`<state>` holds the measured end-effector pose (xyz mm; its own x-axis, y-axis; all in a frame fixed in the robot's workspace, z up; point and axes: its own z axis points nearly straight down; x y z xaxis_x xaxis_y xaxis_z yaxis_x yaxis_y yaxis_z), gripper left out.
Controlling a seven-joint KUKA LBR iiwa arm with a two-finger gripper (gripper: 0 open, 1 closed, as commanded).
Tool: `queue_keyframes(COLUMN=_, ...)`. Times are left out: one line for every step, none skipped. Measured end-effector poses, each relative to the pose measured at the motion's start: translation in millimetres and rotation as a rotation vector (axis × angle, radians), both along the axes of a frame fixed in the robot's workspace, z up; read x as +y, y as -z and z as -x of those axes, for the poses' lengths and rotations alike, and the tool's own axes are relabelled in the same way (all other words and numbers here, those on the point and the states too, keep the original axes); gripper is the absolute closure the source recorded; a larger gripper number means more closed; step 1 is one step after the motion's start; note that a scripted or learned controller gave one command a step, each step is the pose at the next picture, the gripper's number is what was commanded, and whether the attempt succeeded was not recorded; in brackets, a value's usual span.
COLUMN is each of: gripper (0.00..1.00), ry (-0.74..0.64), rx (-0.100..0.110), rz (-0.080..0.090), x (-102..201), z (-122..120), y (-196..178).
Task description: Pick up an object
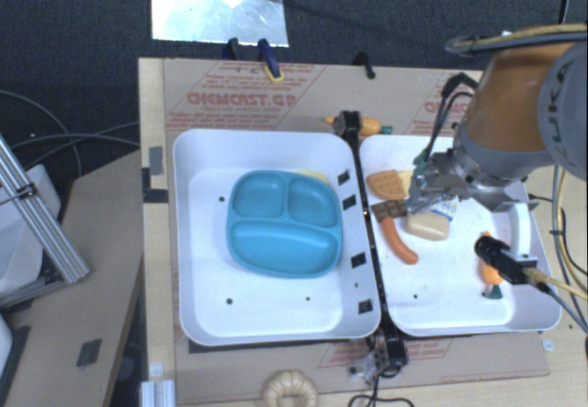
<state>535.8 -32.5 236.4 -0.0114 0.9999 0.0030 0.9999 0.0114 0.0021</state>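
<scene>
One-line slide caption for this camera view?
Grey-and-orange arm's gripper over right white bin of toy food; blue divided plate in left bin.

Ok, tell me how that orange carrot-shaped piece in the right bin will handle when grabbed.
The carrot is long and rounded, so it may roll or swivel if pinched off-centre. It looks like smooth plastic, probably stiff, light, and a bit slippery.

Even light, perhaps slightly soft.
</scene>
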Motion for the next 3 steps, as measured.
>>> queue_keyframes(gripper=1.00, ry=0.001, rx=0.001, rz=0.000, x=55.8, z=9.3, y=0.1)
queue_keyframes(gripper=1.00, ry=0.000, rx=0.000, rz=0.000, x=113.0, z=1.6, y=-0.2)
queue_keyframes(gripper=1.00, ry=0.005, rx=0.003, rz=0.002, x=124.7, z=12.9, y=12.5)
